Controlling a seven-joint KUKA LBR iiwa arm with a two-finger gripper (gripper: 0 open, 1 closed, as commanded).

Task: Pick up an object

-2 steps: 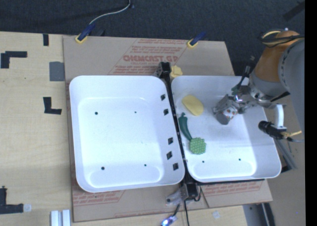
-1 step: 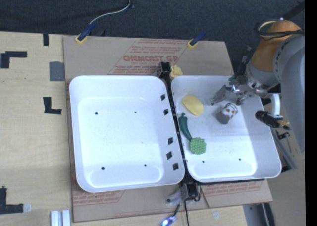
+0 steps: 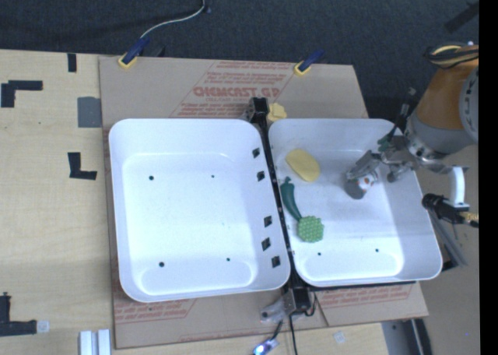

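A pale yellow rounded object lies in the right bin, near its upper left. Below it lies a green brush-like object with a dark green handle and a light green bumpy head, close to the divider between the bins. My gripper hangs over the right bin's middle, to the right of the yellow object and apart from both things. Nothing shows between its fingers.
The left bin sits beside the right one on a cardboard sheet. Black clips run along the divider. Yellow and blue clamps hold the cardboard's far edge.
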